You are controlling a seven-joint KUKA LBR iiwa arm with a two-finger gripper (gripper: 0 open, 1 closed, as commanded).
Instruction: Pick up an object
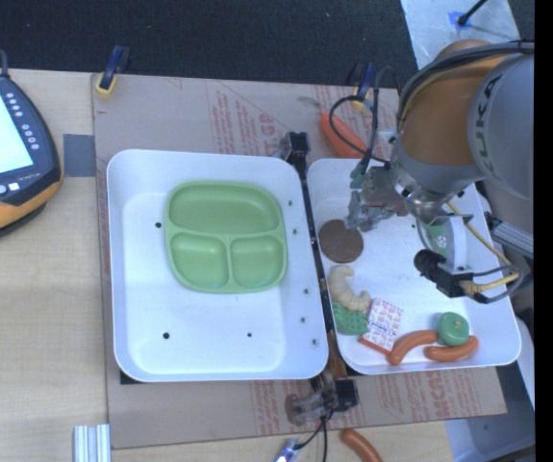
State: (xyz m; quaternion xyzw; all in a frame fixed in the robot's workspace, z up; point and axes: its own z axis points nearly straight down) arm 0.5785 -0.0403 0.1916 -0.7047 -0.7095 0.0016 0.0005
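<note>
Gripper (367, 210) sits low over the right bin (507, 354), in that bin's far-left part, under the grey wrist with the orange band. I cannot tell from this slant whether the jaws are apart or together; the wrist body and cabling mask them.

Nearest candidate is the brown disc (341, 242). It lies just beside the jaws, toward the near edge of the bench and slightly toward the left bin (132, 258), flat on the bin floor. I see nothing between the fingers. Being round, it offers no long axis to align to.

Other items lie farther from the jaws, all on the near side: a pale curled piece (346, 290), a green piece (350, 320) and a red-and-white packet (384, 321) clustered together, then an orange sausage (413, 344) and a second sausage (452, 352), both lying roughly across the bin, with a green ball (452, 328) touching them.

My judgement: the move turns on a short shift toward the near side to centre on the disc, though a flat disc gives little edge to grip.
</note>
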